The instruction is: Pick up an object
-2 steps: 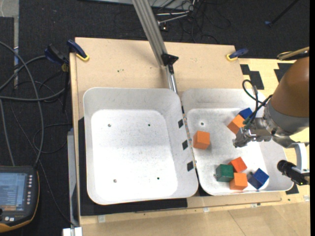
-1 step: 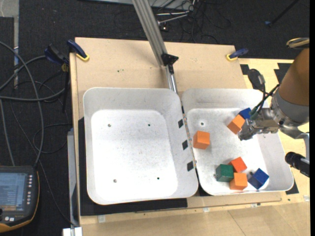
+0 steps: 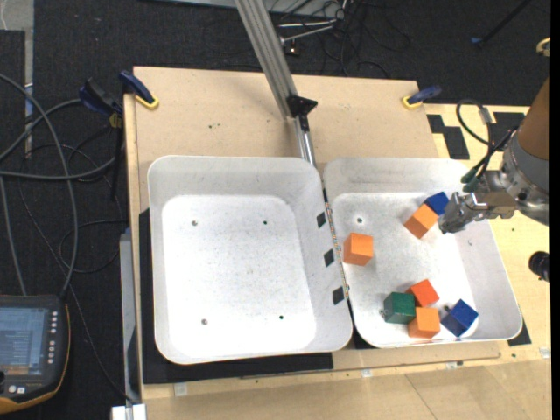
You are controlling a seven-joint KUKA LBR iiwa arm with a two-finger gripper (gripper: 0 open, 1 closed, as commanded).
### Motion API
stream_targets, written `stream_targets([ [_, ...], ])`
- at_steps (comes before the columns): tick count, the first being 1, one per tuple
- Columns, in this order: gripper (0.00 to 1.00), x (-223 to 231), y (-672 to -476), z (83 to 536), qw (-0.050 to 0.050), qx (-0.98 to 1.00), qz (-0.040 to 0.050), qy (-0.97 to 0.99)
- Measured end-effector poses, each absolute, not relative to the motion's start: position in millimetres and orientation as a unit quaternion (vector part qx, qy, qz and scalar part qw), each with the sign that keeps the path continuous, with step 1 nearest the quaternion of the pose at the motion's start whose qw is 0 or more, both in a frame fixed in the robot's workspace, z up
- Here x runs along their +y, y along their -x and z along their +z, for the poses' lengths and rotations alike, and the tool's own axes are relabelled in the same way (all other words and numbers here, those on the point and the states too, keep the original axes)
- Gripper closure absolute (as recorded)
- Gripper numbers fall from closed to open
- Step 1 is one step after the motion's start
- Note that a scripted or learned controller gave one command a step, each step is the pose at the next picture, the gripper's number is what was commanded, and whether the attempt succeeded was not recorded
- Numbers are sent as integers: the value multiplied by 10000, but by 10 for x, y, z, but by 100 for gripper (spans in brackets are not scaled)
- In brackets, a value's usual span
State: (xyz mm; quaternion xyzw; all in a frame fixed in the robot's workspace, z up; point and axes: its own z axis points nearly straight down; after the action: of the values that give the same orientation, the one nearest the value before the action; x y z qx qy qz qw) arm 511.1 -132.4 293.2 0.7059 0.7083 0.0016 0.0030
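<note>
Tool over the right bin, beside two blocks.

Camera view: the tool hung above the right bin, just beside an orange block and a blue block; its opening could not be judged. Another orange block lay near the left wall. A green block, two orange blocks and a blue one clustered at the near edge. The left bin sat alongside on the counter.

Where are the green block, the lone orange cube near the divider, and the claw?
Green plastic block [image 3: 400, 307], camera view, top face.
Lone orange plastic cube [image 3: 358, 248], camera view, top face.
Claw [image 3: 451, 224], camera view, fingertip area.
</note>
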Motion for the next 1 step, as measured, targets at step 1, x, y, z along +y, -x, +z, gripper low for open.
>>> stream_targets([
  [1, 100, -736, -5247, 2751, -8, 7098, 0, -7044],
])
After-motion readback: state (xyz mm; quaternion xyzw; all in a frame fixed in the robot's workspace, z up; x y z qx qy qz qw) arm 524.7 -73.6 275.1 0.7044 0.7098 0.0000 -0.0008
